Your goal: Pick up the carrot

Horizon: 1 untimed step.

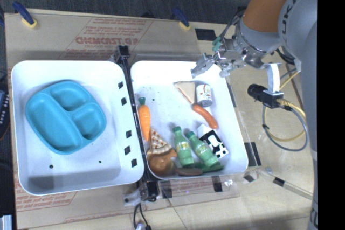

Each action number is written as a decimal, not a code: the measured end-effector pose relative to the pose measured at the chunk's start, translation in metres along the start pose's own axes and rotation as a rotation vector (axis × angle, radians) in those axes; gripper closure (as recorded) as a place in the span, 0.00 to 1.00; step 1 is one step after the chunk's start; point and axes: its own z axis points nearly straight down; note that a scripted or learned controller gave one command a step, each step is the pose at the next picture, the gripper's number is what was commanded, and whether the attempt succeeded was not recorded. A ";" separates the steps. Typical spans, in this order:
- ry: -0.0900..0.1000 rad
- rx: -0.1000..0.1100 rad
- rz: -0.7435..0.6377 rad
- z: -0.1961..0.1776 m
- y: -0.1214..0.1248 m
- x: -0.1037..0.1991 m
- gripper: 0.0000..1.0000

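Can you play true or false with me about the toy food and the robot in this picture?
1. The orange toy carrot lies in the right white bin, near its left wall. True.
2. The blue plastic divided plate sits in the same bin as the carrot. False: it is in the left white bin.
3. The robot's two-finger gripper is holding the carrot. False: it is over the top edge of the right bin, apart from the carrot.
4. Two green toy bottles lie side by side near the bottom of the right bin. True.
5. The carrot is standing upright. False: it lies flat, leafy end toward the top.
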 end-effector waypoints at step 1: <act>0.000 0.001 -0.018 0.178 -0.006 0.046 0.00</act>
